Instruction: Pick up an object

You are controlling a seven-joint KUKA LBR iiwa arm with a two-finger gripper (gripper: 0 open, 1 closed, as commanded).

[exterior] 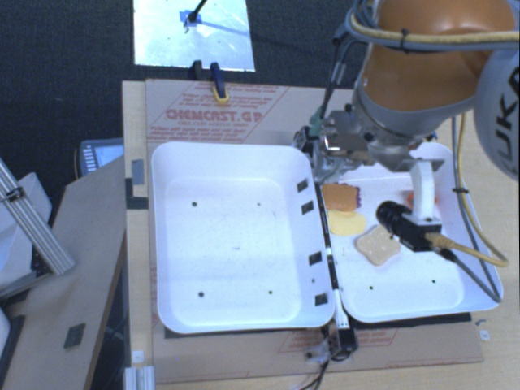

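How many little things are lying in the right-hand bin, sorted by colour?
Orange-brown: 1, the square piece
Yellow: 1, the flat disc
Tan: 1, the toast-like slice
Red-orange: 1, a bit mostly hidden behind the white post, so uncertain
Total: 4 visible; the arm may hide more.

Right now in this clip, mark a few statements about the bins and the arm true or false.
1. The food-like pieces lie in the right bin. True.
2. The arm hangs over the left bin. False: it is over the right bin.
3. A yellow piece lies beside the toast-like piece. True.
4. The bins stand far apart. False: they sit side by side, edges meeting.
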